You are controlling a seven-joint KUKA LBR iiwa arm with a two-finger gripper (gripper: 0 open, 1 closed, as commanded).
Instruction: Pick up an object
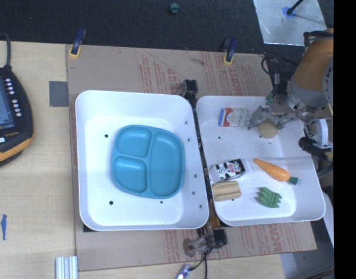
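Observation:
My gripper (272, 120) hangs over the far part of the right bin (302, 211), with its fingers spread open. A small tan round object (268, 130) lies on the bin floor just under and between the fingertips, and I cannot tell whether they touch it. A white carton with an orange and blue print (233, 117) lies to the gripper's left. Nearer the front are an orange carrot (273, 171), a green leafy toy (269, 197), a wooden block (226, 190) and a black-and-white packet (229, 168).
The left bin (87, 214) holds a blue divided plate (147, 161). A teach pendant (6, 118) rests at the bench's left edge. Clamps (227, 50) pin the cardboard mat at the back. Cables hang beside the arm at the right.

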